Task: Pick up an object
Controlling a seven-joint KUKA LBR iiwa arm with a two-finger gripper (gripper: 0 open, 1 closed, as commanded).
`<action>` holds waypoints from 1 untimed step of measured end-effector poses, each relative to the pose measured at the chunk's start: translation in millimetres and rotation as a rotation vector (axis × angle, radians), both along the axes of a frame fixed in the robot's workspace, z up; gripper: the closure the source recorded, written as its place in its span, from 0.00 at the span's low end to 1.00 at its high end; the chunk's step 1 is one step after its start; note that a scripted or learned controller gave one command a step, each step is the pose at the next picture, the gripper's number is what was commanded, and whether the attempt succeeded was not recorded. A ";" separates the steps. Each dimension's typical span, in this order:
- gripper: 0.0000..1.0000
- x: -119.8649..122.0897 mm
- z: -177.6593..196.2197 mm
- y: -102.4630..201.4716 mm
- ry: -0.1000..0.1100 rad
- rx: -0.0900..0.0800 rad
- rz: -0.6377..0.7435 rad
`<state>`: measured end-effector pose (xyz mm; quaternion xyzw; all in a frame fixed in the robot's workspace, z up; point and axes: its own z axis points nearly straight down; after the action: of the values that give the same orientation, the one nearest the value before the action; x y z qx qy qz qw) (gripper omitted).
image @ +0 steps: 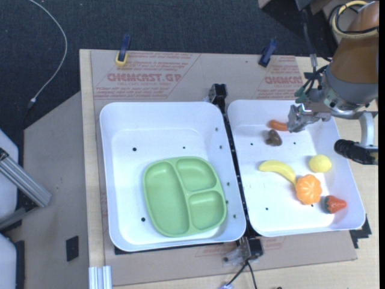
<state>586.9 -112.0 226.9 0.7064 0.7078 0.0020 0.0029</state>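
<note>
**Reader:** Camera view from above the bench, please; begin at your fingers.

**Arm:** My gripper (297, 123) hangs low over the far part of the right bin (260, 217); its metal tip is small and blurred from up here, so I cannot tell whether my fingers stand apart or together; nothing can be seen between them. Just beside the tip, on its left, lies an orange carrot-like piece (277, 125); whether I touch it I cannot tell. Just in front of that sits a small brown lump (274, 138), apart from me.

**Reader:** And further out?

**Arm:** Toward the near side of the same bin lies a yellow banana (278, 169), curved; right of it a yellow lemon (320, 164); in front of them an orange pumpkin-like fruit (308, 188), touching the banana's end; at the near right corner a red piece with a dark end (334, 205). All rest on the bin floor.

**Reader:** The other bin?

**Arm:** The left bin (120, 125) sits edge to edge with the right one; it holds a green plate with three compartments (184, 195), lying flat toward its near side. Both bins rest on a brown board (180, 77) printed with red lettering; my grey wrist and orange band rise at the right.
</note>
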 end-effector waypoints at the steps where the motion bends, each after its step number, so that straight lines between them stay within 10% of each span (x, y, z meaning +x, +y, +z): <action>1: 1.00 1.1 26.4 0.0 0.001 0.000 0.000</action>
<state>588.0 -112.0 253.3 0.7066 0.7076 0.0014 0.0024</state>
